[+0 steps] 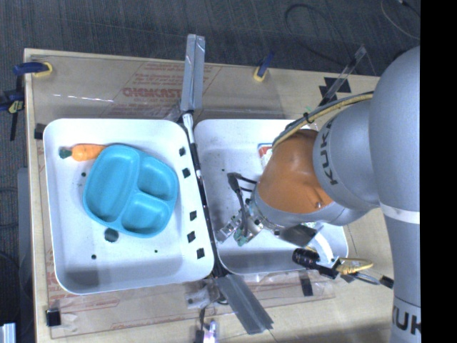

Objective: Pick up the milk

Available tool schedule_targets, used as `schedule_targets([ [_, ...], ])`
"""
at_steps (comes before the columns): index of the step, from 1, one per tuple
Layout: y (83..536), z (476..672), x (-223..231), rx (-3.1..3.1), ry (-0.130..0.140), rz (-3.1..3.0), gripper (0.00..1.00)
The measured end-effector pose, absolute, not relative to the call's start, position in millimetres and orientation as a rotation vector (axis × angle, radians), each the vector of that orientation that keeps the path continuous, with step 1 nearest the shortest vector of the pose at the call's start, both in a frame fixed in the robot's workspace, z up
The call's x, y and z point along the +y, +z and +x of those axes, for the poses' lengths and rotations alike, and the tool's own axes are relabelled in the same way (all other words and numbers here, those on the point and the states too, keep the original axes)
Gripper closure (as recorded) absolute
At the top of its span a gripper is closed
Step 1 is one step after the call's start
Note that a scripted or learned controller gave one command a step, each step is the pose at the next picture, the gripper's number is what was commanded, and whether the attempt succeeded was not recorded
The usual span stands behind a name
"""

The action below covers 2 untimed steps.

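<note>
The gripper [239, 231] hung low over the right bin [214, 191], near its left wall; whether it gripped anything could not be told. The milk carton [265, 151] peeked out behind the arm. A blue divided plate [132, 189] and carrot [84, 151] lay in the left bin [61, 263].

Glossy blue plastic plate [132, 191]; smooth white bins [71, 263].
</note>
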State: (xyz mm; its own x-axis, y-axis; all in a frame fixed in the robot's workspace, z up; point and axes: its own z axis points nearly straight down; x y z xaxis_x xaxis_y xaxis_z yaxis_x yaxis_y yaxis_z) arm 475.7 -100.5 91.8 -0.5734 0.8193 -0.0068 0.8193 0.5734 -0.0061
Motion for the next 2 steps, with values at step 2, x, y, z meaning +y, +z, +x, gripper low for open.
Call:
schedule_targets([
  [2,91.1,476.1,-105.9,2.757,-0.002,1.513,1.0],
])
